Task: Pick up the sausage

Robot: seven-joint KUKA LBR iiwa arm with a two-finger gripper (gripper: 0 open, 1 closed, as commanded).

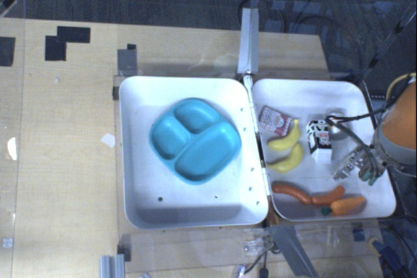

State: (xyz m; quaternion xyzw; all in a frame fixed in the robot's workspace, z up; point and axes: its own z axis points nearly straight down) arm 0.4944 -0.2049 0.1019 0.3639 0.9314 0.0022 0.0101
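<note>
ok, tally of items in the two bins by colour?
Blue: 1, the divided plate in the left bin
Yellow: 2, bananas and in the right bin
Red-orange: 2, sausage and carrot
Pink-red: 1, small packet
Black and white: 1, small carton
Total: 7
</note>
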